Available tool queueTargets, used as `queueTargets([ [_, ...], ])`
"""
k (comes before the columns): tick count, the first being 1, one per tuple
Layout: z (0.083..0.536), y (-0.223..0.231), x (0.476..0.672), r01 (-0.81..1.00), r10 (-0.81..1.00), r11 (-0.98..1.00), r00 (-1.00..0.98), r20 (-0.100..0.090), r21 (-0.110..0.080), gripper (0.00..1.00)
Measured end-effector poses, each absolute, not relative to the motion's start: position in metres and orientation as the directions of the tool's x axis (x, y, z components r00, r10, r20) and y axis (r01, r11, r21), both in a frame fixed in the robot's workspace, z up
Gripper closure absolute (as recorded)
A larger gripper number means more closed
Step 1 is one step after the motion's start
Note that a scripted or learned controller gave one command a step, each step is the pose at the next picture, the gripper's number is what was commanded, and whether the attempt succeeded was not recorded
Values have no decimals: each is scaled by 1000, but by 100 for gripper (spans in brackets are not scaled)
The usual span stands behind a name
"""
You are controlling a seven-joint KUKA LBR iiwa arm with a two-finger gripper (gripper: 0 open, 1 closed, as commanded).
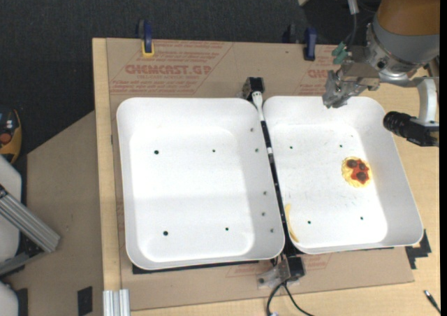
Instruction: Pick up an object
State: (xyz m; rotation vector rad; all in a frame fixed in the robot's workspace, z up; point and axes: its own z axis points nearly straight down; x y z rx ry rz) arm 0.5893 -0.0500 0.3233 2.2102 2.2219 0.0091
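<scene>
Yellow-red object (357,171) lies in right bin (391,234) (hand (338,98) hovers apart).

**Room to move over the two bins**

Left bin (188,175) is wide open, flat white floor with a few dark dots, so a gripper could drop in anywhere. Right bin (328,189) is mostly open too; a small yellow-and-red object (357,171) sits toward its right side, with a yellowish piece (289,222) against the left wall near the front. The gripper (340,94) hangs over the right bin's back edge. A black divider strip (267,161) runs between the bins, and two clamps (146,36) stand on the board's far edge.
</scene>
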Motion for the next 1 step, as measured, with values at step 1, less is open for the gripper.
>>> queueTargets([
  [1,310,-195,600,1000,1000,-12,12,-7,5,100],
])
